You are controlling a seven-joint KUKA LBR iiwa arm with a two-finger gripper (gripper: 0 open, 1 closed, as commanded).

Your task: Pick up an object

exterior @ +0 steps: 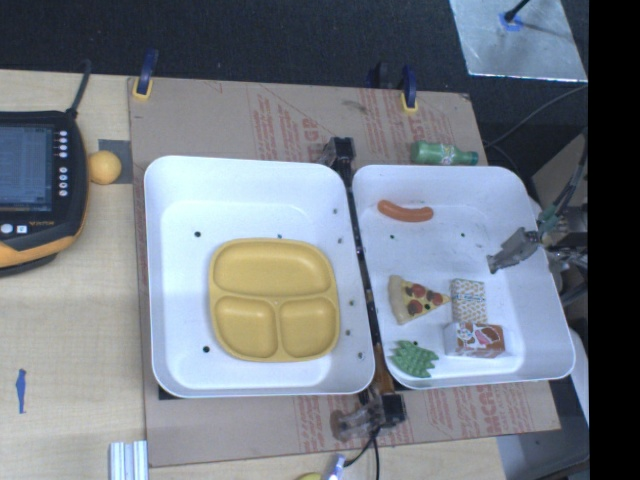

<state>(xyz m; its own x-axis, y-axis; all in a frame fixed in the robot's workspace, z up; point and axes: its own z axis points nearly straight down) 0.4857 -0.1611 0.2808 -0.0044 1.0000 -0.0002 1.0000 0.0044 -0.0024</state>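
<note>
Green leafy toy [414, 358] lies at the near edge of the right bin [540, 353], beside a pizza slice [414, 298], a cracker [467, 299] and a printed packet [479, 339]; a sausage [405, 211] lies farther back. My jaws [510, 252] hover over that bin's right side, and I cannot tell how open they are.

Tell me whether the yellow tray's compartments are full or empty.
Empty: all three compartments of the yellow tray show bare yellow plastic, in the left bin.
</note>
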